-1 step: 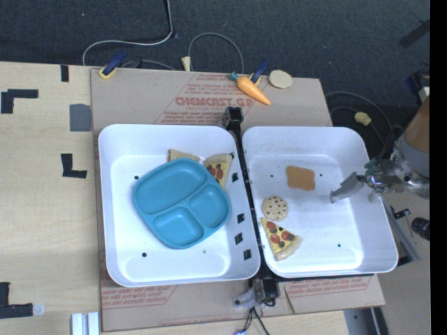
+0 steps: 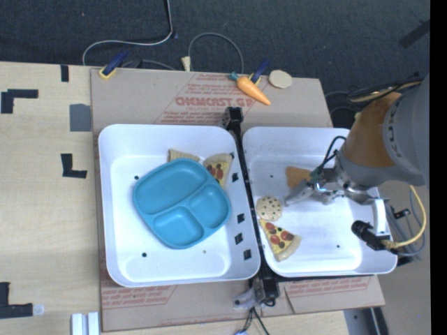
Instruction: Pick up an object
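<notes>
Tool (image 2: 297,194) low in right bin (image 2: 328,139), nr cookie (image 2: 268,207); grip state unclear.

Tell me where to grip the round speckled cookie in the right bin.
Probably from above, across the middle of the round speckled cookie: it lies flat, so its edges suit the jaws best. Close them along the line running upper-left to lower-right, since the pizza slice sits close below it.

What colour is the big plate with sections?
Light blue. The divided plate in the left bin shows clearly in the camera view.
</notes>
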